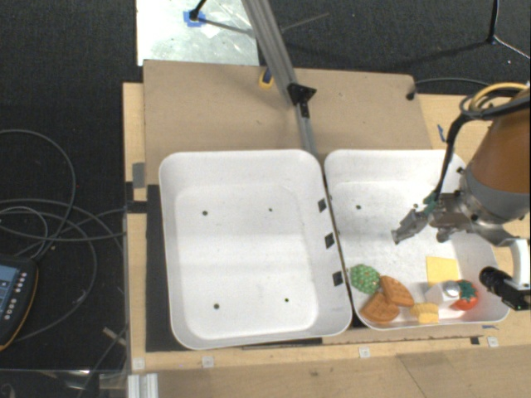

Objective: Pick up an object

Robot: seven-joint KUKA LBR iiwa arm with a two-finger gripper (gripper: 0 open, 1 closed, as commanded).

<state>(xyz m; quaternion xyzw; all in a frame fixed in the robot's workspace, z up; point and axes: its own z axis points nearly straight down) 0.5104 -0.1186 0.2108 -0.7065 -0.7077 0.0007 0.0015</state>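
Toy food pieces lie bunched along the near edge of the right bin [373, 168], the gripper [415, 222] poised above bare floor just behind them.

The fingers appear spread and hold nothing. A good pick would likely single out the yellow block [442, 268], which sits apart from the green piece [363, 277], the two waffle-like pieces [388, 298] and the red-and-white item [459, 293], then descend squarely over it before closing.

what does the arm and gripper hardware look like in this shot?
The arm has an orange band over a grey wrist section, with yellow and black cables looping above it. The gripper is dark grey metal with slim fingers, over the right bin. A black cylindrical part sits at its lower right.
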